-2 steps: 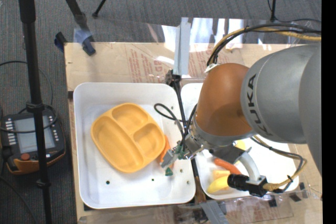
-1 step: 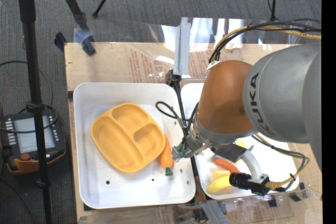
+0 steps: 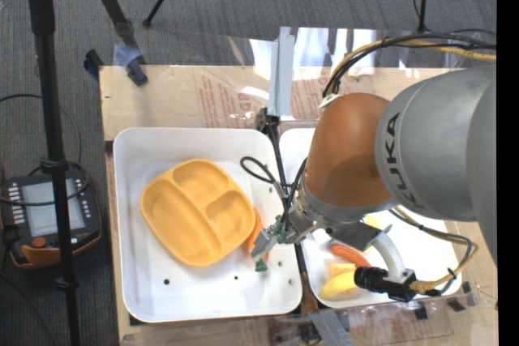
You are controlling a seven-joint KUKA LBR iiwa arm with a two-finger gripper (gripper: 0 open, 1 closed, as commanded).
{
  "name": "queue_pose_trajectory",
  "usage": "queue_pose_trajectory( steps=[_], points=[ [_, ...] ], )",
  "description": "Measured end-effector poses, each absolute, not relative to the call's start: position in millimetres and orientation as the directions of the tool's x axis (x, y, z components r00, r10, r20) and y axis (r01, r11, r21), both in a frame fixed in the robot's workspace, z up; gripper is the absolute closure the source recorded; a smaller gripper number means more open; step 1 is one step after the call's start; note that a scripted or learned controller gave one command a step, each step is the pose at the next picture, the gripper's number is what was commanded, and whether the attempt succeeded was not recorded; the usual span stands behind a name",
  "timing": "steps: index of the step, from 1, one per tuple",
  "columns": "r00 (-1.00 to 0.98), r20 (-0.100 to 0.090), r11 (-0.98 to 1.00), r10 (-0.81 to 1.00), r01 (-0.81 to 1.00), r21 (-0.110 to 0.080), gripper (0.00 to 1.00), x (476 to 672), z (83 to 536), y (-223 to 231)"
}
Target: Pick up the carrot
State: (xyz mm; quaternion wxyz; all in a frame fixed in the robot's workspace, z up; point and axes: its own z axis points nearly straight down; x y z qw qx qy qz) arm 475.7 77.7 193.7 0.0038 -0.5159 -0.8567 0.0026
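Carrot: carrot [image 3: 255, 230] lies in the left bin [image 3: 134, 174], a thin orange sliver tucked against the lower right edge of the yellow plate [image 3: 198, 211], slanting down toward the bin floor.
Hand: hand [image 3: 268, 249] is down right beside the carrot's lower end, greenish parts showing at the tip; whether it is spread or pinched, I cannot tell, the wrist bulk hides too much.
Contact: hand looks very near or touching the carrot, but nothing shows the carrot between fingers, so no grip to call.
Progress: reach looks done, arm is low over the target; the grasp and the lift are both left, judging by the carrot sitting on the bin floor against the plate.
Plate edge: plate rim crowds the carrot on its left side, so my read is there is little room for a finger there; a squeeze could ride up on the rim or shove the plate.
Bin wall: divider between the two bins runs just right of the hand, tight on that side too.
Open room: bare white floor below the carrot, toward the near wall, is the free direction; straight up is clear for a lift.
Cable: black cable [image 3: 263, 172] loops over the plate's right side near the wrist, a snag risk.
Right bin: right bin [image 3: 454, 251] holds orange and yellow pieces [image 3: 345, 271], well out of play.
Worktop: worktop [image 3: 186, 97] is bare behind the bins.
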Motion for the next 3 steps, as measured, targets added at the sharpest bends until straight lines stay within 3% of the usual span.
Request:
queue_pose_trajectory(
  steps=[1,2,3],
  points=[
    [-0.484,0.002,0.484,0.875,0.875,-0.005,0.0,475.7,186,59],
    [-0.78,0.003,0.78,0.626,0.626,-0.003,0.0,475.7,186,70],
    [-0.948,0.001,0.948,0.318,0.318,0.0,0.0,509.5,254,54]
  ],
)
